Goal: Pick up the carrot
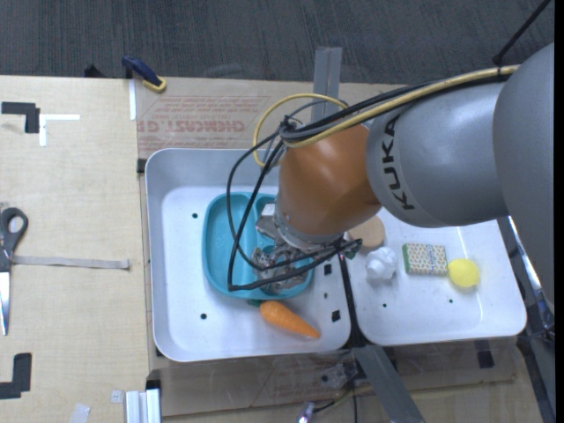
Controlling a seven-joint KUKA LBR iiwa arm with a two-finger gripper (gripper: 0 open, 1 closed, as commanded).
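An orange carrot (288, 319) lies in the left white bin (176, 263), near its front edge, pointing right. Just behind it sits a teal dish (220, 241). My gripper (275, 267) hangs over the dish's right part, a little behind the carrot and apart from it. The orange wrist band and cables hide most of the gripper.
The right bin (441, 320) holds a white crumpled object (381, 264), a speckled sponge block (425, 258), a yellow ball (463, 272) and a tan piece (373, 233) beside the arm. Scissors (9, 236) lie on the bench at far left.
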